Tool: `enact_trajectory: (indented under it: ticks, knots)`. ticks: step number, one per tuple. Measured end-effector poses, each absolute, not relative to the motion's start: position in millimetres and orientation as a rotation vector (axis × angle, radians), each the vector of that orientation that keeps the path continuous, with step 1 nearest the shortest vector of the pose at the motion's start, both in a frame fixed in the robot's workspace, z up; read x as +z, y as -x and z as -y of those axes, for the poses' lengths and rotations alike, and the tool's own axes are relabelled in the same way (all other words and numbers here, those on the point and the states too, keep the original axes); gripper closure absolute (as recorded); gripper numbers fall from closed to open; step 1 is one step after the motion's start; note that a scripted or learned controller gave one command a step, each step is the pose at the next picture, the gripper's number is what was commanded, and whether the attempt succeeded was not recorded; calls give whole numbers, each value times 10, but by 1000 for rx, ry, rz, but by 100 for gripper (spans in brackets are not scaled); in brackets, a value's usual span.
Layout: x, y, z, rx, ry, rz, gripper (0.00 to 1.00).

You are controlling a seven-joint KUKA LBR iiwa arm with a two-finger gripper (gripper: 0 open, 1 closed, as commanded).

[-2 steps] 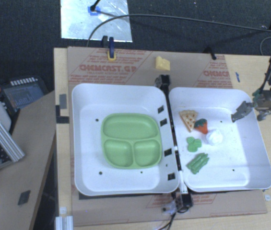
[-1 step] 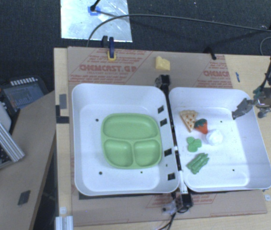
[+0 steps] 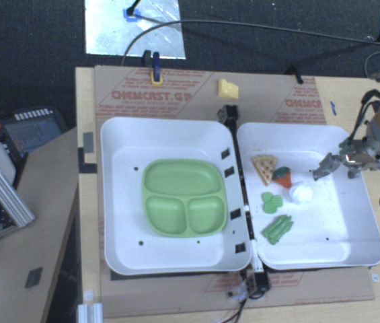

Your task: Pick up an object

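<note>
Camera view, looking down at a slant on the bench: the gripper [image 3: 325, 168] hangs over the right bin [image 3: 361, 237], just right of a small cluster of toy food, with nothing between its fingers; whether they stand open or closed cannot be told at this size. Nearest to it lies a white ball [image 3: 302, 194], just below and left of the fingertips, touching or nearly touching a red strawberry-like piece [image 3: 282, 176]. Left of that piece sits a tan waffle wedge [image 3: 263, 167]; below the white ball lie a green leafy piece [image 3: 271, 202] and, lower again, a green bundle of beans [image 3: 278, 228]. The step in hand looks like the approach, with no pick yet made. The next move likely calls for a short travel down and left onto the white ball, squarely enough not to nudge the red piece beside it. Open floor lies right of and below the ball, giving room to descend, and that bin's right wall stands well apart from it. In the left bin [image 3: 119, 180], well left of the ball, rests a green divided tray [image 3: 181, 197].
</note>
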State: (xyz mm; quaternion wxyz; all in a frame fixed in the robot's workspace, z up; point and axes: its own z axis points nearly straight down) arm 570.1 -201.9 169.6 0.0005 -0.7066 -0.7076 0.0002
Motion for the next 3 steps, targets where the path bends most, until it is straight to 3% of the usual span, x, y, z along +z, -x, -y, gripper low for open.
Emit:
enact_trajectory:
  ticks: [1,2,3]
  knots:
    - [1112,-5752,1984,-5,2224,2226,0]
    - [836,-5758,1979,0,2220,2223,0]
    - [959,-5770,1984,-3,2223,2226,100]
